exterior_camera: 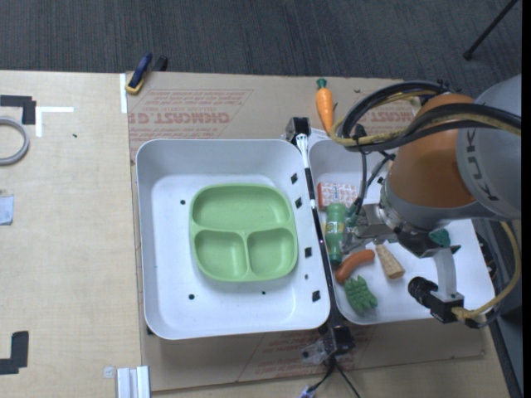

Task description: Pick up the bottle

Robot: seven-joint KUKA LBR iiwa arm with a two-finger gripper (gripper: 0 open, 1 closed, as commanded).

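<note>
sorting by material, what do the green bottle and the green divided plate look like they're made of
Small green bottle lying in the right white bin: probably plastic, judging by its glossy, slightly see-through look; blurred, so uncertain. Pale green three-compartment plate in the left white bin: likely matte moulded plastic, with even colour, rounded edges and no glare.

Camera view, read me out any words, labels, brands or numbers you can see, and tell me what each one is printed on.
"KU", white letters running down the grey arm at the right edge, cut off by the frame.
Red print on the cardboard sheet above the left bin: upside down and too blurred to read for certain.
Red and white box in the right bin: print too small to read.
Green bottle: label unreadable.
</note>
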